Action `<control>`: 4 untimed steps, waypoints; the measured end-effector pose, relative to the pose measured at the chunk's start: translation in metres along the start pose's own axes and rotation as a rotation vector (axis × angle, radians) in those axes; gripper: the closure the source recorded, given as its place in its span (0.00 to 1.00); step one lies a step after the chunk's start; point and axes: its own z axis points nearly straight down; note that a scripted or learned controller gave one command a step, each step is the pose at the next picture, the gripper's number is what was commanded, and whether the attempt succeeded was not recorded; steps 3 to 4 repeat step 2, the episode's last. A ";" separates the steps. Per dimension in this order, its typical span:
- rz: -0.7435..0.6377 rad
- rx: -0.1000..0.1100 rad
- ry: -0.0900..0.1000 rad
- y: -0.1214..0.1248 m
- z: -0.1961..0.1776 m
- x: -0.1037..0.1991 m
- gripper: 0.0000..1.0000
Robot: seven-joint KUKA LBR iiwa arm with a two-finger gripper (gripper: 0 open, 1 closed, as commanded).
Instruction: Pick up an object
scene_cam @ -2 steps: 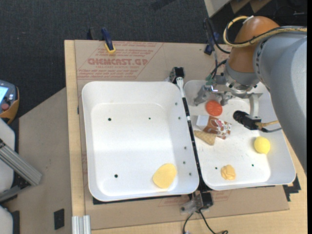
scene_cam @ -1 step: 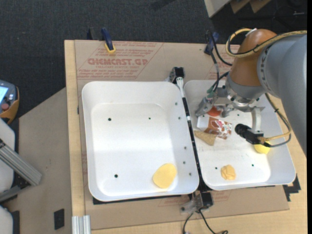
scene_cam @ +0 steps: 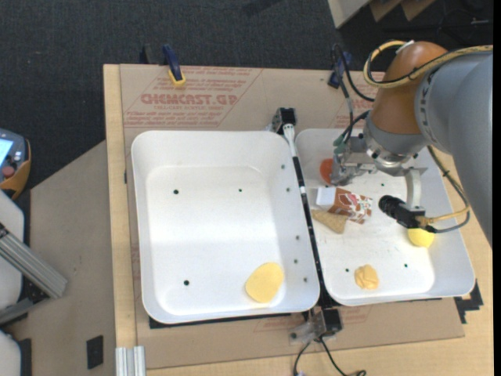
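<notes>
Two white bins, with the gripper low in the right one.

Closest to us, a smooth yellow lump lies alone in the left bin, far from the gripper. In the right bin, a bumpy orange lump sits at the near edge, well apart from the gripper, and a small yellow thing lies off to its other side. Just in front of the gripper are a tan wedge, a red and white packet and a little white square, all bunched together. A red ball sits right beside the gripper, on the side of the left bin. I cannot tell if the gripper is spread wide or squeezed closed.
</notes>
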 end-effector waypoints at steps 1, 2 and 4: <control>0.000 -0.020 -0.004 -0.063 -0.289 0.002 1.00; 0.012 0.005 -0.003 -0.089 -0.240 -0.093 1.00; 0.012 0.005 -0.003 -0.089 -0.240 -0.093 1.00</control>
